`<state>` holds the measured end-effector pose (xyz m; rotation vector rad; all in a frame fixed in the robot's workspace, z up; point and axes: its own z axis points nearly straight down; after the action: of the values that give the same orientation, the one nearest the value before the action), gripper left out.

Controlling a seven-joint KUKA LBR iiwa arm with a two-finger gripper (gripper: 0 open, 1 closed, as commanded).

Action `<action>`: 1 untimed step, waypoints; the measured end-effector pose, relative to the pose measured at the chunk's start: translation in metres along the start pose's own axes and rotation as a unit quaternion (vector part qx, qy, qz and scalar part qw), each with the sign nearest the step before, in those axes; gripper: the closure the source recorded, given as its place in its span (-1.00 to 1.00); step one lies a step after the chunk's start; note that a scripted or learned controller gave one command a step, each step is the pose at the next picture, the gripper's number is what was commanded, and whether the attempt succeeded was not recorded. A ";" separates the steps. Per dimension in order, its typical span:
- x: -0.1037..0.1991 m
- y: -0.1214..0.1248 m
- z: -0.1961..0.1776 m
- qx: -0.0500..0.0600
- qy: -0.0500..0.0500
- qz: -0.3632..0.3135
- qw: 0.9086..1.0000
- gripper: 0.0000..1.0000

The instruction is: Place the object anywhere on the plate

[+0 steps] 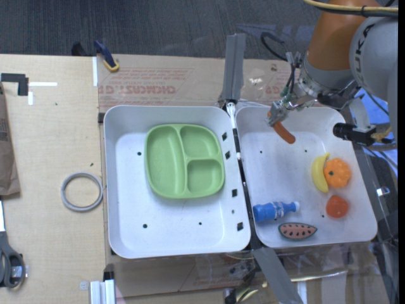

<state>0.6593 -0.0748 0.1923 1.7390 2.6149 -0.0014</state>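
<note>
- Left bin (126, 189): a green plate (185, 160) with three compartments, nothing on it
- Right bin (266, 170): banana (318, 171) touching an orange (337, 171), a red fruit (337, 206) just near of them, a blue bottle (274, 211) lying on its side, a watermelon slice (297, 231) nearest the front edge
- Gripper (279, 118) at the right bin's far left corner, closed on a sausage (284, 132), which hangs tilted above the bin floor, well apart from the plate
- Desk (50, 138) left of the bins: a tape ring (82, 190); scissors (11, 265) cut off at the left edge
- The fingertips are small and hard to make out against the cables
</note>
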 end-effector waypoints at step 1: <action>0.089 0.037 -0.007 0.000 0.000 -0.034 0.999 1.00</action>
<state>0.6592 0.0214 0.1993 1.6497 2.6721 -0.0005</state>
